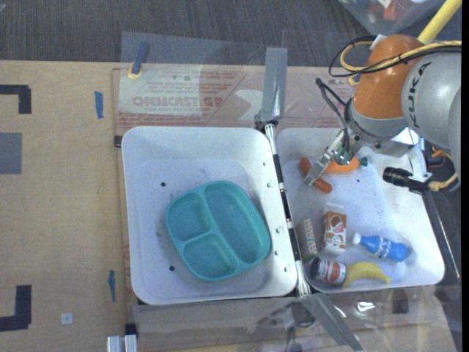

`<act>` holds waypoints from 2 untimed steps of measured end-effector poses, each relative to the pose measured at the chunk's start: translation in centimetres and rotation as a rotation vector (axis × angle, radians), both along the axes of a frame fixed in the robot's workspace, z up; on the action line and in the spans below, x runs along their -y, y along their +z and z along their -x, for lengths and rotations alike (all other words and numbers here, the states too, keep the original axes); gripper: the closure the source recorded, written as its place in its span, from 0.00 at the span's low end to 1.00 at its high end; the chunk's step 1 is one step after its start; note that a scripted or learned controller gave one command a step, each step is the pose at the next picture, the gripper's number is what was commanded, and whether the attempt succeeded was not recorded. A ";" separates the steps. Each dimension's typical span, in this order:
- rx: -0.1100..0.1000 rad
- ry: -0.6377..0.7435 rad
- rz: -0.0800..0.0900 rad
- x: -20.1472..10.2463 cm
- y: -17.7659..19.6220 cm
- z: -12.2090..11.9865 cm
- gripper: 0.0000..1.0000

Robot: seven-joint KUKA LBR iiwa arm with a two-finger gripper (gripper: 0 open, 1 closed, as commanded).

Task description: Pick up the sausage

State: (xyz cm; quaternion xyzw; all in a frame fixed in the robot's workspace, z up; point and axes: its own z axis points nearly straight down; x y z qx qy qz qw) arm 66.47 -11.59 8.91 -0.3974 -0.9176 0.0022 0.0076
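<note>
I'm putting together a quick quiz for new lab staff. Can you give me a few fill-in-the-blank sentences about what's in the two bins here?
1. The teal divided tray lies in the ____ bin as the camera sees it.
2. The tray has ____ compartments.
3. The robot's hand is down in the right bin, right by the ____.
4. At the right bin's front edge, beside the small can, lies a yellow ____.

Missing words: left; three; sausage; banana
</note>
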 end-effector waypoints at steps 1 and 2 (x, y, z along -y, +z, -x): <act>0.023 -0.004 0.003 0.2 1.2 -0.4 1.00; 0.024 0.153 0.002 -5.1 15.4 1.4 1.00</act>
